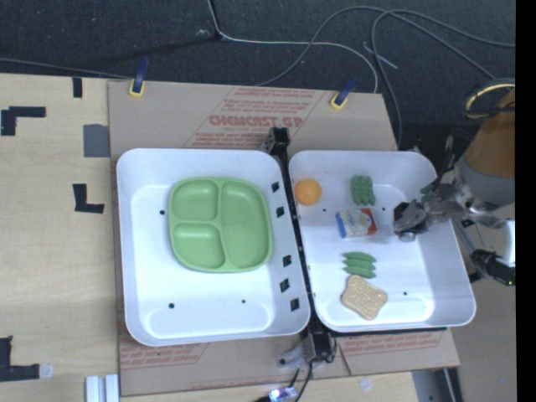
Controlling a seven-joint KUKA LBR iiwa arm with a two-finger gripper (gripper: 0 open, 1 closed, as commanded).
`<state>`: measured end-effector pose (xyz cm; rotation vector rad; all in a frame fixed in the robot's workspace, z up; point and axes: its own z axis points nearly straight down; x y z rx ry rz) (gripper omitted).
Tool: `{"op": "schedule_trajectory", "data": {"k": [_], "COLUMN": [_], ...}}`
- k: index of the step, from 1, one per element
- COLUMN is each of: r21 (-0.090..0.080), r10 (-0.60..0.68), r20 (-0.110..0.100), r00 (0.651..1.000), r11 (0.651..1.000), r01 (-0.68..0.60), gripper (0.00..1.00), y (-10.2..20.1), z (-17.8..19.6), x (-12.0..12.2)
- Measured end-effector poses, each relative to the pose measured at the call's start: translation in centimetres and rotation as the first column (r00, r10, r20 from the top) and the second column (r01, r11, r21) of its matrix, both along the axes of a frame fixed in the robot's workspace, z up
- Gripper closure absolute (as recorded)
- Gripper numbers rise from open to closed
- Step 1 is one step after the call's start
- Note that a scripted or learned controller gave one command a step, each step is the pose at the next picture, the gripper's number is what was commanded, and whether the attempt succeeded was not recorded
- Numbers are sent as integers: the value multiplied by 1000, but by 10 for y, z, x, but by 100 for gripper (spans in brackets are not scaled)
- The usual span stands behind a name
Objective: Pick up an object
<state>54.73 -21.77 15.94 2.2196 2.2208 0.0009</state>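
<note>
The right bin [435, 304] holds an orange ball [308, 192], a dark green ridged piece [362, 189], a small red and white carton [357, 222], a green pea pod [359, 264] and a tan cracker [363, 297]. My gripper [407, 219] hangs over the right side of this bin, just right of the carton and apart from it. Its dark fingers point left and down. Nothing shows between them.
The left bin [138, 224] bears a light green divided plate [221, 224]. A black hinge strip [289, 224] runs between the bins. Cables [335, 32] trail over the dark surface behind the bench. The grey arm with its orange band [494, 153] enters from the right.
</note>
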Motion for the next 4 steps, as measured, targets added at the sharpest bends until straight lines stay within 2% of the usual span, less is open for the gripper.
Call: {"op": "schedule_trajectory", "data": {"k": [1, 2, 4], "r21": [-2, 0, 1], "r10": [0, 1, 4], "r20": [3, 0, -3], "r00": [1000, 1000, 1000], "r11": [1000, 1000, 1000], "r01": [0, -1, -4], "gripper": [100, 100, 100], "y": [-5, -4, 90], "z": [62, 85, 68], "x": [5, 5, 12]}}
